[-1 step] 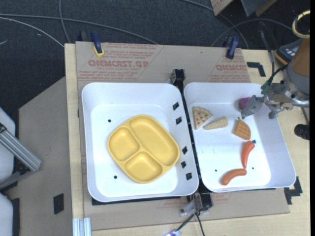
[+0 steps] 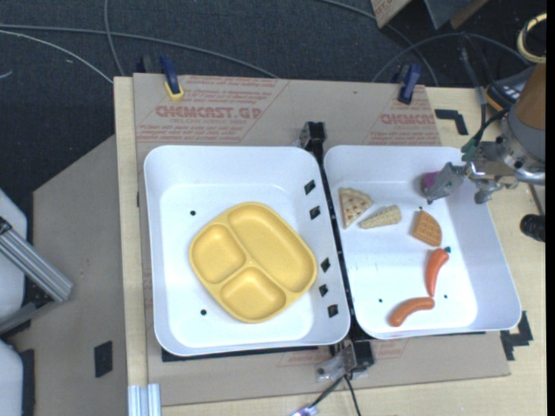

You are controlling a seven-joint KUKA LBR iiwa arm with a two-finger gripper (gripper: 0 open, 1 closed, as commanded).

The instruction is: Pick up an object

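Several toy foods lie in the right bin: a waffle-patterned wedge, a pale wedge, an orange toast piece, a red-orange carrot and a sausage. My gripper hangs over the bin's upper right part, above and to the right of the toast piece. It is open, its fingers spread, with nothing between them.
The left bin holds a yellow divided plate. A black divider with clips runs between the bins. Blue clamps hold the board at the back. Cables trail across the dark floor behind.
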